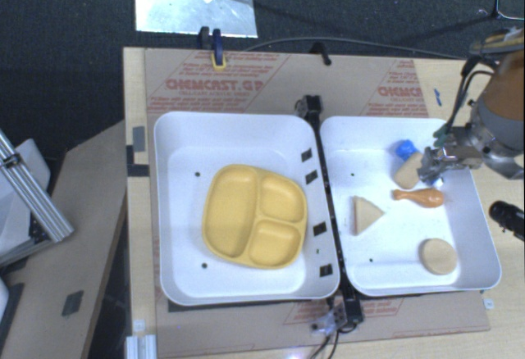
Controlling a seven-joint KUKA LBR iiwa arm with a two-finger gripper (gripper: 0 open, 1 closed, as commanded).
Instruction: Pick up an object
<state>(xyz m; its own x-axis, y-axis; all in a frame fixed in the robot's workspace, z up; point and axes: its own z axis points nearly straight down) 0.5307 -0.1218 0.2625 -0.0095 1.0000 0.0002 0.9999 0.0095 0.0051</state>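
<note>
Here two white bins (246, 132) sit on a cardboard-covered bench (246, 83)

Red "CHEMCAST GP" print repeated on brown protective sheet (246, 79) under bins.

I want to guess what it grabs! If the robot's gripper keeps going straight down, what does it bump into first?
Probably the small tan piece just below the gripper, beside the blue object. The orange drumstick-shaped toy lies close too, and depth is hard to judge from this slanted view.
</note>
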